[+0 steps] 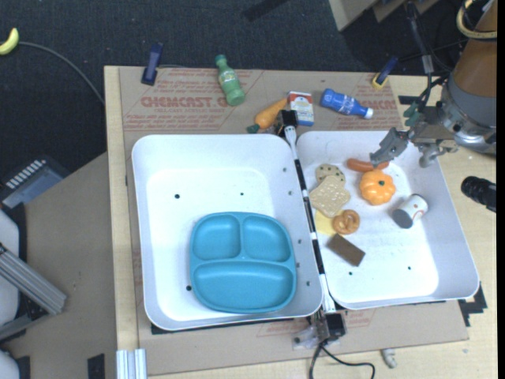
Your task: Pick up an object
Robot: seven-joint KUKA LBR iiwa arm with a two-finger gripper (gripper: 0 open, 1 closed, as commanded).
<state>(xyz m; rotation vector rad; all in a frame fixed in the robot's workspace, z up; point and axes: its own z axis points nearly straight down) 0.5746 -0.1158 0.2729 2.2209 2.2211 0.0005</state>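
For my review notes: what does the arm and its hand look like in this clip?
The arm comes in from the right: an orange-brown band above a grey, rounded metallic wrist. Dark cables run along it toward the upper right. The hand is small, grey metal, with two slim fingers below a blocky mount. No markings are legible on it.

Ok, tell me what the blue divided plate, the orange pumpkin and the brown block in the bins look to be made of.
Blue divided plate: probably moulded plastic, matte to satin; even colour, rounded compartment ridges.
Orange pumpkin: looks like toy plastic or rubber, smooth with a slight sheen; uniform orange, small green stem.
Brown block: unclear, maybe plastic or foam play food; flat, dull, dark brown, no visible texture.
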